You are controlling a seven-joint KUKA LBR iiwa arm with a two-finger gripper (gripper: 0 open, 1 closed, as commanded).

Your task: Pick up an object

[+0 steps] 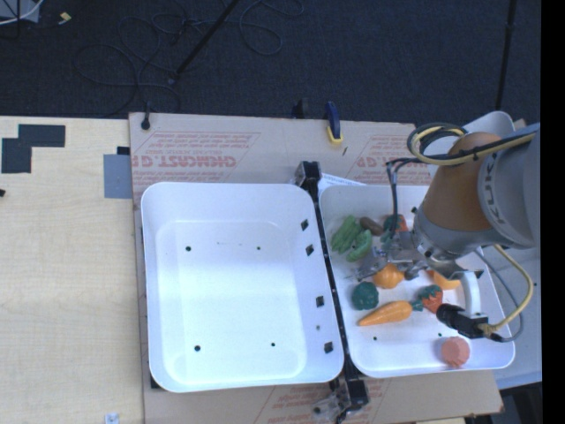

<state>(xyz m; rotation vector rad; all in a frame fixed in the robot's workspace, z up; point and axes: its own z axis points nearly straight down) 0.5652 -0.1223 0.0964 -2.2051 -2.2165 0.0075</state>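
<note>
gripper state unclear; two bins, one carrot, one pink disc.

Left white bin, brown cardboard sheet beneath, blue clamp, dark carpet with cables

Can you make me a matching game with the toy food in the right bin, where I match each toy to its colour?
Toys:
1. carrot
2. leafy vegetable
3. round disc
4. ball near the carrot's tip

Colours:
A. pink
B. dark green
C. orange
D. light green

Pairs: 1-C, 2-D, 3-A, 4-B
</note>
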